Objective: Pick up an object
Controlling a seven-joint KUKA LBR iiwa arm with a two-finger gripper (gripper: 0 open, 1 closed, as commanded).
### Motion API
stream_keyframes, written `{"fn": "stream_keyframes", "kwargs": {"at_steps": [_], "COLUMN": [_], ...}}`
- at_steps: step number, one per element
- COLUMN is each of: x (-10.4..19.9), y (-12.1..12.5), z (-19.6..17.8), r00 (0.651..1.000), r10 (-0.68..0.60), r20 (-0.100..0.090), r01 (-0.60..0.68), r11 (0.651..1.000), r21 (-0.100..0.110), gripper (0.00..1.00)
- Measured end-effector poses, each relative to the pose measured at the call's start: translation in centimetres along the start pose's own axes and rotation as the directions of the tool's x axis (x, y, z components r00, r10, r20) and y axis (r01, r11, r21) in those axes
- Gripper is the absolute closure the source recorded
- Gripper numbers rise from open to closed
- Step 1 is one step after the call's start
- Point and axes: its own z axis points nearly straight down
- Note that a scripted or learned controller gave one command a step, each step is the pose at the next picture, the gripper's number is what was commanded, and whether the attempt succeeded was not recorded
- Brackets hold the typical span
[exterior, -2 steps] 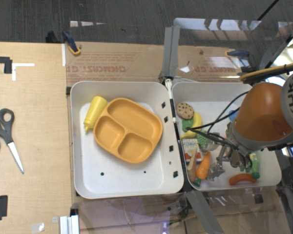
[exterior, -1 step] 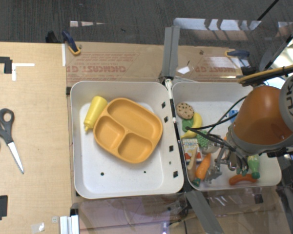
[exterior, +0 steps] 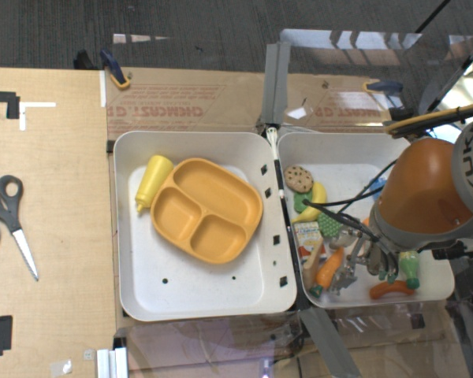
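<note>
Gripper [exterior: 348, 272] lowered into right bin [exterior: 355, 157], among toy food near front wall. Finger opening: cannot tell, hidden in clutter and cabling. Nothing seen held between fingers. Orange carrot [exterior: 329, 268] just left of gripper, lying at a slant, apparently touching it. Second orange piece [exterior: 390, 290] just right of gripper, on bin floor. Green item [exterior: 410, 266] behind that piece, partly covered by arm. Cookie [exterior: 299, 179] at back left of right bin, well apart from gripper; yellow banana [exterior: 318, 193] and green pieces [exterior: 329, 225] just in front of cookie. Small printed carton [exterior: 308, 239] along left wall. Left bin [exterior: 197, 294]: yellow divided plate [exterior: 207, 209], yellow bottle [exterior: 152, 181] touching plate's left edge. Scissors [exterior: 14, 219] on bench at far left.
</note>
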Motion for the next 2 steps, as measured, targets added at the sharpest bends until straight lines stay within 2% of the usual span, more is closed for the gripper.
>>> {"fn": "stream_keyframes", "kwargs": {"at_steps": [1, 2], "x": [-0.12, -0.12], "y": [0.04, 0.05], "z": [-0.89, -0.89], "r00": [1.000, 1.000], "r10": [-0.003, -0.002], "r20": [0.002, 0.002], "r01": [0.003, 0.002], "r11": [1.000, 1.000], "r21": [0.000, 0.000], "gripper": [1.00, 0.00]}}
